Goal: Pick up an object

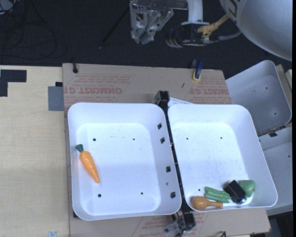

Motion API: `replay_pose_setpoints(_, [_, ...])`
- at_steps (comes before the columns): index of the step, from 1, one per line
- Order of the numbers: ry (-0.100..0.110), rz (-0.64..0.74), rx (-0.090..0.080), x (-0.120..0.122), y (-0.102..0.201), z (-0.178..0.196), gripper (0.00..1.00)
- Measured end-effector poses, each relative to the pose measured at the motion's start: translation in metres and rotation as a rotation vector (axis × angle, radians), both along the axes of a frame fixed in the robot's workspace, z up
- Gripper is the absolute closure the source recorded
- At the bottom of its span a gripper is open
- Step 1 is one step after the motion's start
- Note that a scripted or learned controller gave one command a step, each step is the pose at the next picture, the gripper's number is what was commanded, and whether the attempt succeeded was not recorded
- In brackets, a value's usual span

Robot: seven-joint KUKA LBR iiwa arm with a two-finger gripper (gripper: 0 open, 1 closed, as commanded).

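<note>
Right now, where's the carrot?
The carrot lies in the left bin, close to its left wall, leafy end pointing up the camera view, with nothing else near it.

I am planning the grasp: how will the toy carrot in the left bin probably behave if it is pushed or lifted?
The carrot looks like glossy moulded plastic, so probably stiff, light and a little slippery. Its round, tapered body lies flat on the left bin floor, so a push may roll it in a curve.

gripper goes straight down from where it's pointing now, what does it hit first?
Probably the cardboard sheet behind the left bin, not any object. The gripper hangs high above the bench's far edge, pointing down. Depth is unclear from this slanted view, so it might land on the dark floor behind instead.
</note>
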State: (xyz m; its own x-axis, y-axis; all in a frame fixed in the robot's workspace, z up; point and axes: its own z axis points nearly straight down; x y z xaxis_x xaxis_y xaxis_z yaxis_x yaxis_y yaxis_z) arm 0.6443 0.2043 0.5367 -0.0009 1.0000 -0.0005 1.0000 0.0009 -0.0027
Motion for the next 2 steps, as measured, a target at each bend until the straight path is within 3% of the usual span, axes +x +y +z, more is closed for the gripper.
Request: replay_pose_setpoints(2, [0.000, 0.001, 0.000, 0.000, 0.032, 0.000, 1.00])
